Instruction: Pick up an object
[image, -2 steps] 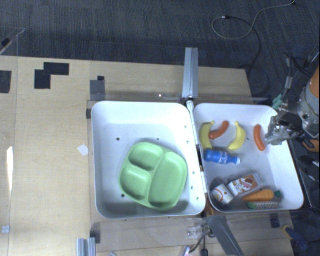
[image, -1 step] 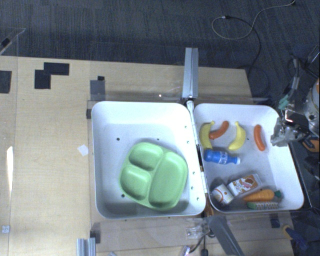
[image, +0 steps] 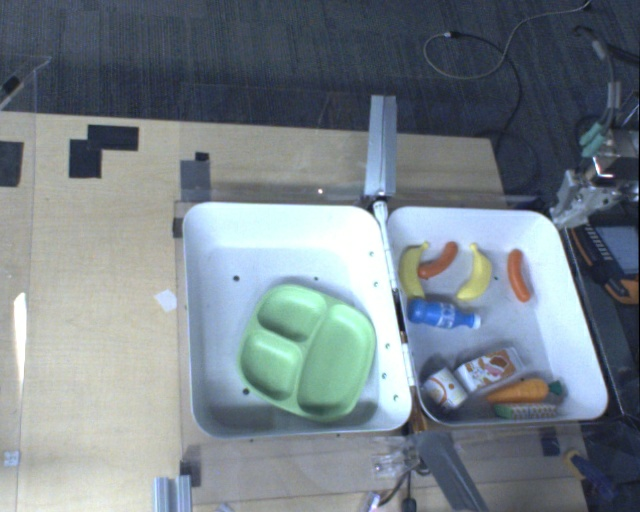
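Observation:
The right bin (image: 571, 318) holds several small toy items. A yellow banana (image: 412, 271) lies at its back left with a red-orange sausage (image: 438, 261) across it. A second banana (image: 478, 277) curves just to the right of them. Another red sausage (image: 519, 275) lies alone toward the back right. In the middle a blue bottle (image: 443, 316) rests on its side. Along the front lie a small can (image: 441, 388), a white and brown carton (image: 487, 370) and an orange carrot (image: 522, 391), close together.
A green divided plate (image: 308, 350) takes up the front middle of the left bin (image: 212, 290). A metal post (image: 381, 150) stands behind the seam between the bins. Grey equipment and cables (image: 598, 175) sit off the bench at the far right.

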